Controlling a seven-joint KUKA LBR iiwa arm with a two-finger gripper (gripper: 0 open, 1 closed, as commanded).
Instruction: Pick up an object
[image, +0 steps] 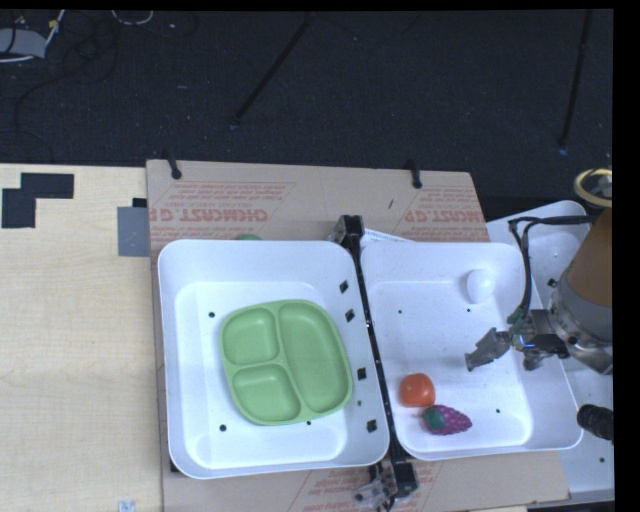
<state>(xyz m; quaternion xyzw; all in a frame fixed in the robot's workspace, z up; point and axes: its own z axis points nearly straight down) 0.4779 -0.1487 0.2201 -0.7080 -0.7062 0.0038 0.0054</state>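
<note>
Gripper (492, 350) above right bin (440, 300), jaws unreadable

Both bins (190, 300) and the bench (70, 350) are being viewed from one fixed camera overhead, looking down at a slant from moderate distance; the arm (600, 270) is being seen entering from the right.

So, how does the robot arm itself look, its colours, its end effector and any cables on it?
The arm has an orange band above a grey wrist section. Its end effector is small, grey and metallic, with tiny coloured parts near its base. A dark cable loops beside the wrist.
</note>
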